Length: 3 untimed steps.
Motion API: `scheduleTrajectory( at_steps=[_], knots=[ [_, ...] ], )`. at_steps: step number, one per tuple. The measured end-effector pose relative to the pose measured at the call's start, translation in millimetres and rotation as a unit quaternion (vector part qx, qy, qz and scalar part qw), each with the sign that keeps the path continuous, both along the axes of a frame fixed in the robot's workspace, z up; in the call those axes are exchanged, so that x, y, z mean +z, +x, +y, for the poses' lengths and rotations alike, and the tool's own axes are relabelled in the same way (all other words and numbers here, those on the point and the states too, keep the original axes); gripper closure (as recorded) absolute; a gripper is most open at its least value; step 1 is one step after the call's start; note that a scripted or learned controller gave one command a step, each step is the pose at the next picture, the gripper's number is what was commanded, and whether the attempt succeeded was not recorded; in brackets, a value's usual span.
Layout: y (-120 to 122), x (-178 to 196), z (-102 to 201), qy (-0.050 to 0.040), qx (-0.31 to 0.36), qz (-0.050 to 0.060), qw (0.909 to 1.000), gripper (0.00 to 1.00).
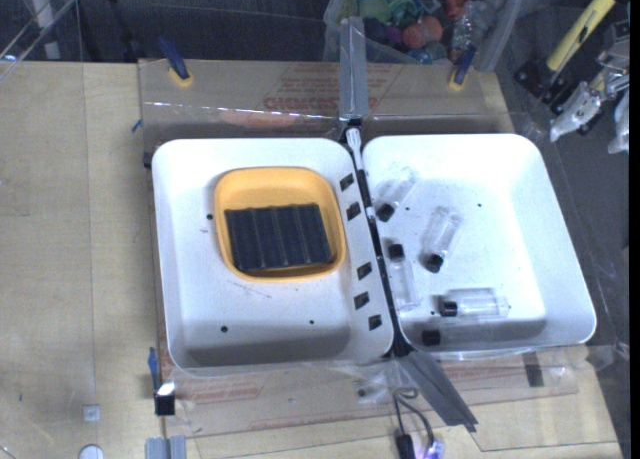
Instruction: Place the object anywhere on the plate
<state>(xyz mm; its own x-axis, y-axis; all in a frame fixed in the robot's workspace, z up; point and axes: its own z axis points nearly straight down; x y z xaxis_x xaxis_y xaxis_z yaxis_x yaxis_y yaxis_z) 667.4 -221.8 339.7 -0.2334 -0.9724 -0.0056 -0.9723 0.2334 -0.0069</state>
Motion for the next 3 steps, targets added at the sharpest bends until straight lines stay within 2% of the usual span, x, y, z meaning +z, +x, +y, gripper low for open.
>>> scheduleTrajectory(
  at_steps=[1,2,3],
  knots=[
    [0.1,-59.9,4.7,0.0004,0.141,0.003,0.9899,0.00],
    [-0.2,-105.4,14.2,0.0004,0.331,0.003,0.9435,0.00],
    [-13.5,-130.5,16.5,-0.0001,0.484,0.003,0.8749,0.00]
  ],
)
